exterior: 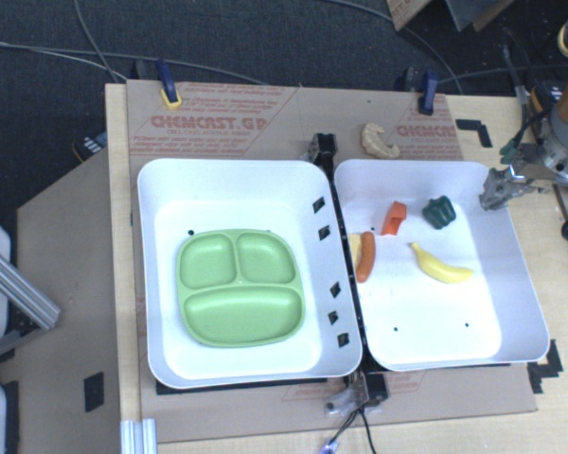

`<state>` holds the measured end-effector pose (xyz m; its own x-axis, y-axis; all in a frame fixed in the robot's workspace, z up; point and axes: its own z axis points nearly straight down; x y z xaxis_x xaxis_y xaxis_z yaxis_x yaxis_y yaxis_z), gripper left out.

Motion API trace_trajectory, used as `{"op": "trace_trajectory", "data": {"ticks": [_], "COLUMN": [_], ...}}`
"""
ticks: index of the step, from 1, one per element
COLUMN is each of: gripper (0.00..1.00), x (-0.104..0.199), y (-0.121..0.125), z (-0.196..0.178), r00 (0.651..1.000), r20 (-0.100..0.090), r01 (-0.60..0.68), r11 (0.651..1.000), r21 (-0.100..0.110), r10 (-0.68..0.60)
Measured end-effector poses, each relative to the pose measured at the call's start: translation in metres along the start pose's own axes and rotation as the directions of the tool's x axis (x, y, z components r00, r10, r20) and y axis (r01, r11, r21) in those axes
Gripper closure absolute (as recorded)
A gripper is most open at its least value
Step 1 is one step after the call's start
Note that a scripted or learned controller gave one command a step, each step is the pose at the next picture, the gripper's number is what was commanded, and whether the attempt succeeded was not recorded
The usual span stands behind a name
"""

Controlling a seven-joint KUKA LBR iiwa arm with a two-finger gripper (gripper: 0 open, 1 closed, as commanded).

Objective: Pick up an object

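Note:
The right bin (pixel 473 334) holds several small toy foods. A yellow banana (pixel 441 266) lies near its middle. Toward the back sits a dark green pepper (pixel 439 212), with an orange-red block (pixel 393 218) to its left. A red-orange sausage (pixel 365 257) and a pale yellow piece (pixel 354 248) rest against the bin's left wall. My gripper (pixel 499 189) hangs over the right bin's far right rim, right of the pepper and apart from every object. Nothing shows in its grasp.
The left bin (pixel 161 206) holds a green divided plate (pixel 239 287). A beige lump (pixel 380 140) lies on the bench behind the right bin. Blue clamps (pixel 426 91) and cables line the bench's back edge.

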<state>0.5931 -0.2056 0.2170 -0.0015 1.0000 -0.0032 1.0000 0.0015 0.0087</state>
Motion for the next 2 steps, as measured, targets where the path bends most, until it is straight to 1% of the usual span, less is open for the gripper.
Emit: {"op": "trace_trajectory", "data": {"ticks": [1,2], "gripper": [1.00,1.00], "x": [0.000,0.043], "y": [0.001,-0.006], "z": [-0.022,-0.019], "r00": [1.000,1.000], "r20": [-0.002,-0.006], "r01": [0.000,0.003], "r11": [1.000,1.000], "r21": [0.004,0.011], "r10": [0.000,-0.003]}}
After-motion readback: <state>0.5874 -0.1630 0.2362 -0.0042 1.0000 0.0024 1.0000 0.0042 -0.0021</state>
